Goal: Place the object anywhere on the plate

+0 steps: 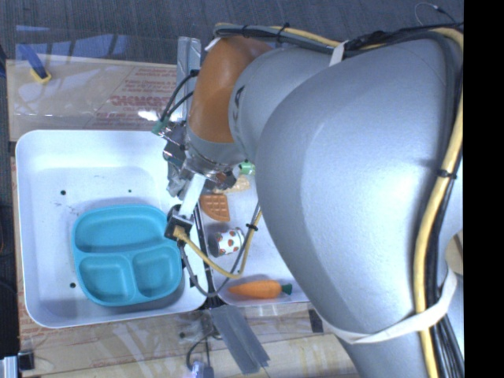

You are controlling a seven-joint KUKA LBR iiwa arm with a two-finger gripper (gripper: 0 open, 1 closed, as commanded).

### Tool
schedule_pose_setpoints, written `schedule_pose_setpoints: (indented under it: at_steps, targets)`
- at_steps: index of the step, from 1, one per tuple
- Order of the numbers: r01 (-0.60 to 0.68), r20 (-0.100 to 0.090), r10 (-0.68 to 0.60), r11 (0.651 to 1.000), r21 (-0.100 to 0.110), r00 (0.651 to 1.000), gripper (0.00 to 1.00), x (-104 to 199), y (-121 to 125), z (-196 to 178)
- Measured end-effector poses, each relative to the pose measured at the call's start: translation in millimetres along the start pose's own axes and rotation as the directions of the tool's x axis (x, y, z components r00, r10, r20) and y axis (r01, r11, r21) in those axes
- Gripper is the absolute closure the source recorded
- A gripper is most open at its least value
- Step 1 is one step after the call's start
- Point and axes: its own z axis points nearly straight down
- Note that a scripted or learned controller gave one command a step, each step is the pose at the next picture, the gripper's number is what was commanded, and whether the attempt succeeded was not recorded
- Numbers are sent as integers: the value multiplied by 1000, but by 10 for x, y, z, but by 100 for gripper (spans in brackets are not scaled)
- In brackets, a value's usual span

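In the camera view, the blue plate [118,235] lies in the left bin [39,156], at the lower left of the frame. Nothing is on it. The gripper [181,181] hangs near the middle, over the edge between the bins. Whether it is open or closed cannot be told, and nothing is seen in it. A carrot [256,290], a brown waffle [214,206] and a small white toy [227,242] lie in the right bin [236,225], just right of the plate. One of them is likely the object. So picking up and placing both look left to do.
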Motion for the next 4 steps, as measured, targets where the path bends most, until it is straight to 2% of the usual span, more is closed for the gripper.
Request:
schedule_pose_setpoints:
  at_steps: [1,2,3,4]
  targets:
    - [-181,-3,181,984,-3,984,100,-177,429,-852]
    - [-271,1,271,963,0,963,100,404,-177,319]
    - [-271,0,271,963,0,963,0,403,-174,316]
    - [-288,-5,288,958,-4,958,0,382,455,-583]
